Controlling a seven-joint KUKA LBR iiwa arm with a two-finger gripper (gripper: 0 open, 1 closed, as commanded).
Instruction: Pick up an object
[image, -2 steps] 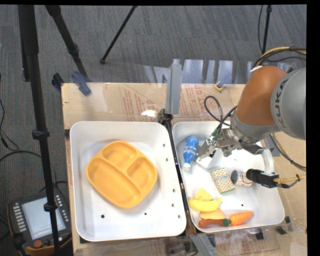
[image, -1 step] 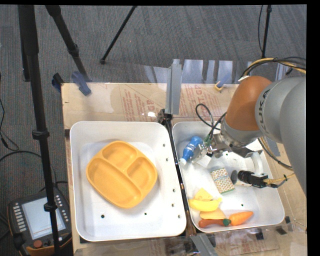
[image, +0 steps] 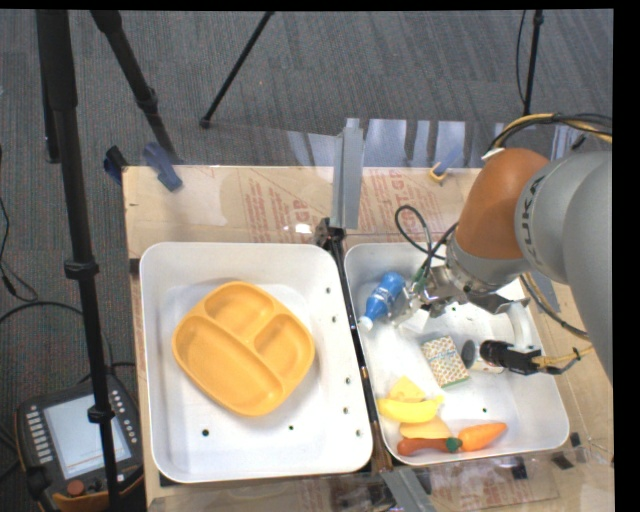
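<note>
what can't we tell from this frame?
- Gripper: its tip is masked by the arm's wrist in the camera view; open or shut unclear.
- Blue bottle: right end hidden behind the gripper; contact unclear.
- Patterned packet: print too small to read.
- Right bin: upper part covered by the arm.

Arm: one smooth rounded grey metal robot arm (image: 575, 215) bore a glossy orange band (image: 500, 205) above the wrist. Thin black cables (image: 412, 222) looped beside it; yellow cabling (image: 530, 122) ran above.
</note>
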